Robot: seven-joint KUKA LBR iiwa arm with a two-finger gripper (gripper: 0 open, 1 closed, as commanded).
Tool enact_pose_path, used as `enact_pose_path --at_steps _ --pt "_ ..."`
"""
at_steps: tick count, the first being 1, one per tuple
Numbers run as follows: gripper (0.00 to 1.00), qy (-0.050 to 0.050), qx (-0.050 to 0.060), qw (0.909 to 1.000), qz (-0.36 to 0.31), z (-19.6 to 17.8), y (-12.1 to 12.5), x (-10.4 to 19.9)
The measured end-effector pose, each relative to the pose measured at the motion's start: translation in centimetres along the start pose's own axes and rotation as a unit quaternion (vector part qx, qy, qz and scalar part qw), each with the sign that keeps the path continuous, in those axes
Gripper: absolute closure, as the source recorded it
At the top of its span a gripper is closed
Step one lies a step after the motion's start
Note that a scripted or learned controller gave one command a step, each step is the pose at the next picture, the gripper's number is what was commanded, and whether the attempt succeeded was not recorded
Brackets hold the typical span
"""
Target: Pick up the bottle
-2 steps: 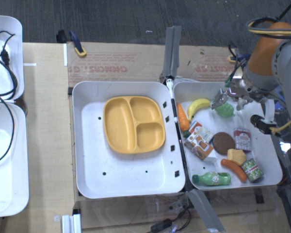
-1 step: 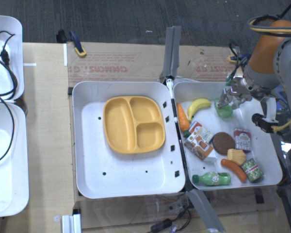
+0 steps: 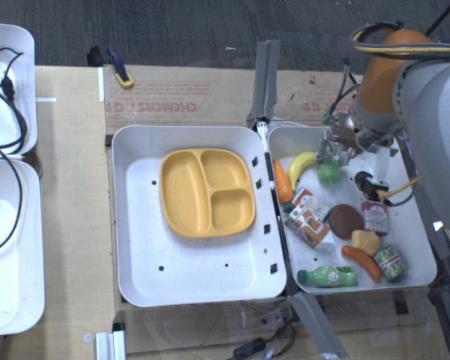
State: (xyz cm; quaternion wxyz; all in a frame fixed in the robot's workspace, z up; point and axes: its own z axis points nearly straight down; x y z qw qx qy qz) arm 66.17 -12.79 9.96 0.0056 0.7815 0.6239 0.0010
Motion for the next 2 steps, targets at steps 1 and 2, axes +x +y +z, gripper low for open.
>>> enact_pose_path --at_steps 1,2 --pt "1.0 0.002 0.006 0.9997 0.022 -9.1 -1.8 7.0" --pt "1.0 0.0 0.007 0.9896 0.144 -9.1 -2.7 11.1"
